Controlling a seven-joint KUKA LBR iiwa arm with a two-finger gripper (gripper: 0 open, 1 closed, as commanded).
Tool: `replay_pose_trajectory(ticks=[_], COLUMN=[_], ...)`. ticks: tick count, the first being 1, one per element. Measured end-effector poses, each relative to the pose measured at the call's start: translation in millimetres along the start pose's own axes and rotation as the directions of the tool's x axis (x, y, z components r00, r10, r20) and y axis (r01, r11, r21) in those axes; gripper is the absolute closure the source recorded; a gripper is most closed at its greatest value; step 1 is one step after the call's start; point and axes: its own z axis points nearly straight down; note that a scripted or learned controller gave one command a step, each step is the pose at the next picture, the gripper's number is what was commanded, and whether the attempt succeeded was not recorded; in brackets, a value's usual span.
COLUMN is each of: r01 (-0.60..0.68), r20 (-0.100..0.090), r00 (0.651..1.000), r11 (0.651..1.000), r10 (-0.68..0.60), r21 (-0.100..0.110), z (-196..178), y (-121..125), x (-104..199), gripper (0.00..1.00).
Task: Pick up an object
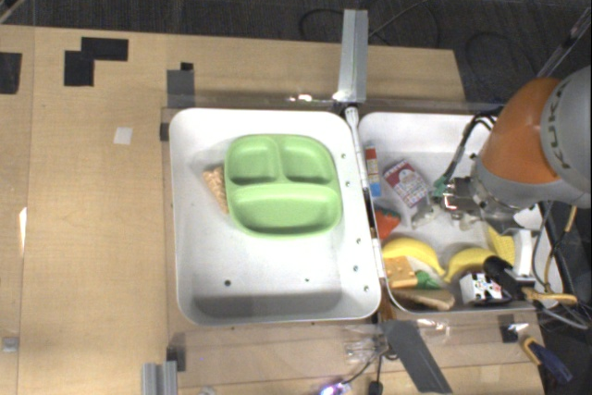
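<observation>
Claw (442,202) low in right bin (416,129), finger state unclear; red-white packet (404,183) just left, bananas (435,256) below.

Bright, even overhead light; soft shadows, slight blur.

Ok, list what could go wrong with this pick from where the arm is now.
1. The right white bin is crowded: the yellow banana, a second yellow piece and the red-and-white packet lie close together, so the two-finger gripper may nudge neighbours or grab two things.
2. The banana's curved surface could slip out.
3. The gripper hangs near the packet, whose flat shape may be hard to pinch.
</observation>
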Motion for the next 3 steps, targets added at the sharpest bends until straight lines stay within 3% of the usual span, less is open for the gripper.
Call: replay_pose_trajectory(ticks=[1,2,3], r01=[-0.026,-0.017,0.009], r20=[-0.001,-0.002,0.0], r00=[1.0,1.0,1.0], r11=[1.0,1.0,1.0], r10=[0.026,0.017,-0.009], r21=[-0.013,-0.018,-0.004], z=[13,1,-83], y=[68,70,117], x=[35,37,106], gripper=[0.0,1.0,1.0])
